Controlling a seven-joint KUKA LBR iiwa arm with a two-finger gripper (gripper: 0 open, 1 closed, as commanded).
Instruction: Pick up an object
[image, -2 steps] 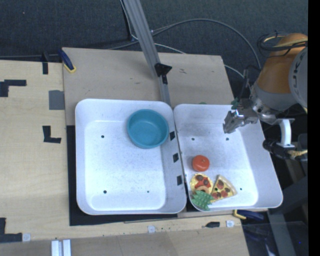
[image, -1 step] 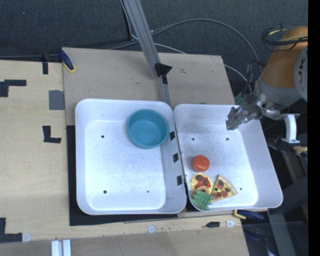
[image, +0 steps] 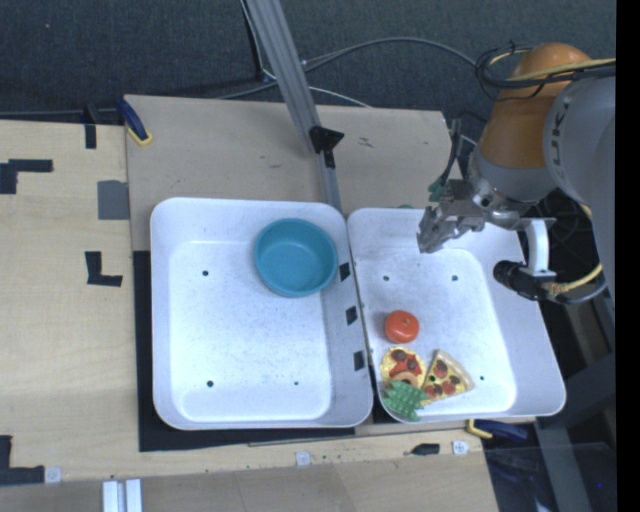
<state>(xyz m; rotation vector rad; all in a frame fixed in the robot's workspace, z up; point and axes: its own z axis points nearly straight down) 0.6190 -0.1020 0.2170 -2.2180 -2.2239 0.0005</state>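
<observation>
In the right bin (image: 500, 300) lie a small red tomato-like ball (image: 402, 325), two toy pizza slices (image: 428, 372) near the front edge, and a green leafy toy (image: 404, 400) at the front left corner. My gripper (image: 433, 237) hangs over the back of the right bin, above and behind the red ball and well apart from it. I see nothing between its fingertips. A blue bowl (image: 294, 257) stands upright at the back of the left bin (image: 210, 330).
A grey metal pole (image: 300, 100) slants down to the seam between the bins at the back. Black clips (image: 350, 315) sit along the divide between the two bins. The bench (image: 60, 300) spreads out to the left with black tape marks.
</observation>
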